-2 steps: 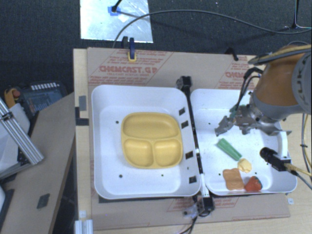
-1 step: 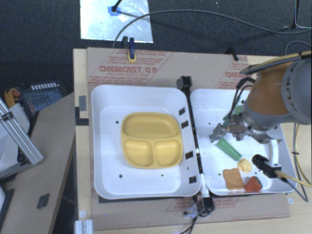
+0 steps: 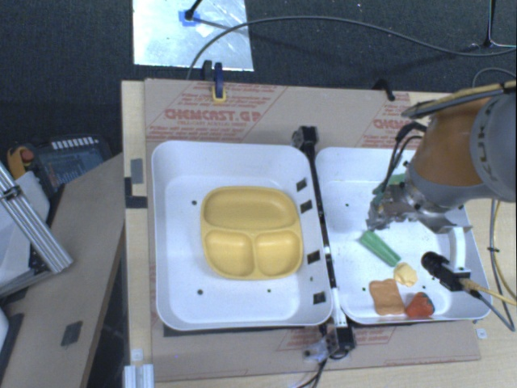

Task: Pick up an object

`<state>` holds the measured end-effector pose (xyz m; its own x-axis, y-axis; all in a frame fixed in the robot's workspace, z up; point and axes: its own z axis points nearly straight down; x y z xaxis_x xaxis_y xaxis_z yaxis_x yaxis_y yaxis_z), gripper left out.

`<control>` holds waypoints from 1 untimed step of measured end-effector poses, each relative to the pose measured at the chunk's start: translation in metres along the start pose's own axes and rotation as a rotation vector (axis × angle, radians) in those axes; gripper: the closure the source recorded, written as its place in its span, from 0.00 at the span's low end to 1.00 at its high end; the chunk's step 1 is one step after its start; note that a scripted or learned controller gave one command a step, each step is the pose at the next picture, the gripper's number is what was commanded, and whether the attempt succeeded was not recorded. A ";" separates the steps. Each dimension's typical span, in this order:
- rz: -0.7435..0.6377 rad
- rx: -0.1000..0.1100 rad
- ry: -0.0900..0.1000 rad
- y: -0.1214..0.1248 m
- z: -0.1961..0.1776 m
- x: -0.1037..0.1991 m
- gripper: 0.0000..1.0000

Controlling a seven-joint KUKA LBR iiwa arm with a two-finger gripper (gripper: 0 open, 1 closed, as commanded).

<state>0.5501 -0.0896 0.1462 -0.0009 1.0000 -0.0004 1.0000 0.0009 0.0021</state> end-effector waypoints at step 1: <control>0.002 -0.002 0.000 -0.001 -0.046 -0.008 1.00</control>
<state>0.5492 -0.0973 0.1919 0.0012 1.0000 -0.0007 1.0000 -0.0012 0.0041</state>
